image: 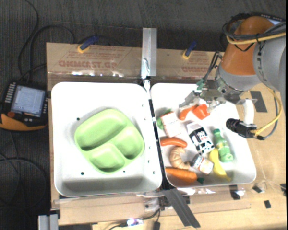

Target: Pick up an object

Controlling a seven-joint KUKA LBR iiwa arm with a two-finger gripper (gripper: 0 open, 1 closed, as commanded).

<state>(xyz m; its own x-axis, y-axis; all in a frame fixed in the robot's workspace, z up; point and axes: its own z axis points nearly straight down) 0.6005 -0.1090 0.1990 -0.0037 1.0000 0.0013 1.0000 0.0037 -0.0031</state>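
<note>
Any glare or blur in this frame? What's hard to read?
Camera view: the white right bin is washed out near its rim; the clear film over the cardboard backing glares in streaks; the claw is soft, its detail unreadable; the green tray reads sharp and evenly lit.

Arm (249, 47) reaches over right bin (240, 143) of toy food.

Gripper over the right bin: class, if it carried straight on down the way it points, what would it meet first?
Most likely the orange object just under the gripper, at the top of the pile in the right bin. Depth is unclear from one slanted view.
</note>
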